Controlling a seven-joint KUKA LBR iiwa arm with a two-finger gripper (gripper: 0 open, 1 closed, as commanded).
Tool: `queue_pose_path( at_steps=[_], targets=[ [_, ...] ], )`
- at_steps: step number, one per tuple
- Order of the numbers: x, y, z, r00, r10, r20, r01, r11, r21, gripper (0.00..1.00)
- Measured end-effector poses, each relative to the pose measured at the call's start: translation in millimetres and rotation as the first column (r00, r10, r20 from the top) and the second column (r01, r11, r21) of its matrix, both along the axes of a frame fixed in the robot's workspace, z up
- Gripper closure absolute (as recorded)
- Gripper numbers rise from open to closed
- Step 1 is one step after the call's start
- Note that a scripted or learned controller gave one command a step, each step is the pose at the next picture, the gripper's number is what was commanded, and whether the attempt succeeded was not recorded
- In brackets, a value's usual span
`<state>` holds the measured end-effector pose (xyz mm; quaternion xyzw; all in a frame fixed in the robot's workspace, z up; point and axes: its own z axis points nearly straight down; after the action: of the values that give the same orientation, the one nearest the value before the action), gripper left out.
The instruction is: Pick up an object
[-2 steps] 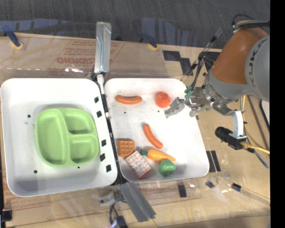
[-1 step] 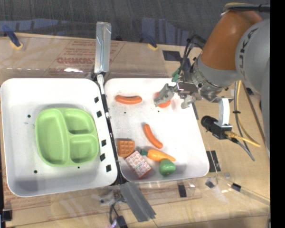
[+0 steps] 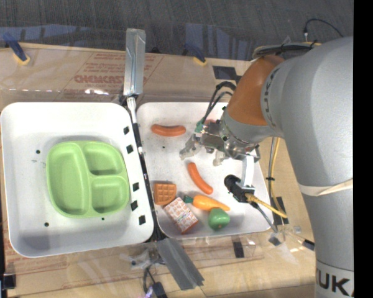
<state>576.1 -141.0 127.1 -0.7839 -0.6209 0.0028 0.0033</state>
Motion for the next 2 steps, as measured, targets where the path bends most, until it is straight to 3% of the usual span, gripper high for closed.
queue_pose_path(
  at_steps=[1, 2],
  targets=[
    [-13, -6, -36, 0.981, 0.193, 0.005, -0.193, 0.981, 0.001, 0.0],
    [-42, -29, 1, 0.974, 0.226, 0.005, -0.226, 0.974, 0.002, 0.0]
  ],
)
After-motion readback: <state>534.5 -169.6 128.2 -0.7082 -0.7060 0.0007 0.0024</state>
